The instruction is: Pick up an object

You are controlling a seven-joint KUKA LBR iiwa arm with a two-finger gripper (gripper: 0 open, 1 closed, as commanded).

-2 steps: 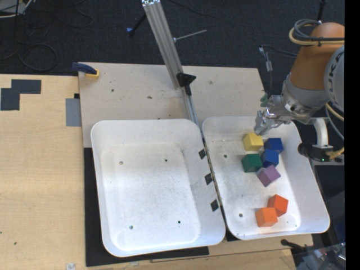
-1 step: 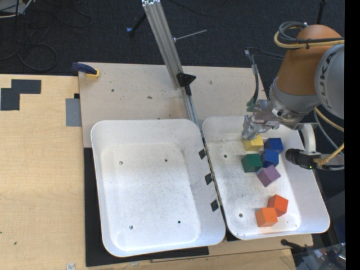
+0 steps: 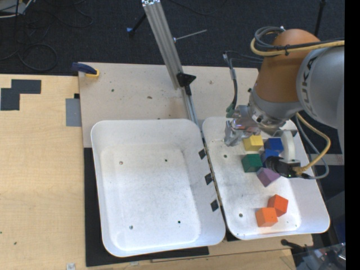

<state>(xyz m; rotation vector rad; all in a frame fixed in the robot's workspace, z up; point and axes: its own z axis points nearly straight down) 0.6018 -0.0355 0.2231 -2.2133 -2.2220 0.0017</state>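
The claw [image 3: 233, 133] hangs low over the right bin [image 3: 236, 212], just left of a yellow block [image 3: 253, 142]. Whether it grips anything, I cannot tell. Green [image 3: 251, 163], blue [image 3: 274, 145], purple [image 3: 268, 176] and two orange blocks [image 3: 272, 210] lie nearby.

Counter [image 3: 39, 167]: pale wood-grain board, matt, with grey patches.
Two shallow white bins [image 3: 101, 136]: smooth plastic, faint sheen, speckled with dark scuffs.
Coloured cubes, such as the orange one [image 3: 266, 216]: smooth, matt, solid-coloured faces.
Silver slanted rail [image 3: 163, 35]: ribbed metal, brushed finish.
End effector [image 3: 235, 129]: bare grey metal, dull gloss.
Arm's orange band [image 3: 281, 66]: glossy, smooth casing.
Floor [image 3: 84, 21]: dark, rough carpet.
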